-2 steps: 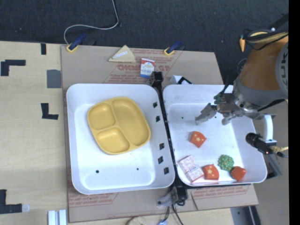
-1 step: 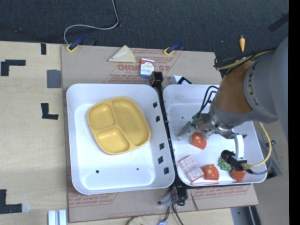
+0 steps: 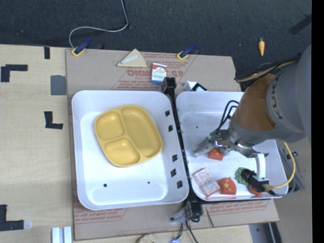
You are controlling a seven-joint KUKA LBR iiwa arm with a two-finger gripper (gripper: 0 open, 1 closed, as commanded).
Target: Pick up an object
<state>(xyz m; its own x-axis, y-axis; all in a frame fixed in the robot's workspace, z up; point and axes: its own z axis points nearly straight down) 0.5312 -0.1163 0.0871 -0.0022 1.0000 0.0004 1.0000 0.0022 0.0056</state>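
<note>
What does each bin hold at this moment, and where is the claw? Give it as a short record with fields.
left bin: yellow divided plate, three compartments, nothing on it
right bin: upper red piece, red-and-white packet, lower red piece
claw: low over the right bin, right at the upper red piece
hold: cannot tell
packet and lower red piece: side by side near the bin's lower wall

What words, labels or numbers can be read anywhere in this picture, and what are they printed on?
None can be quoted; all print is too small or blurred.
Red lettering on the cardboard sheet: blurred, unreadable.
Print on the small red and white box: too small.
Red print on the white packet in the right bin: too small.
</note>
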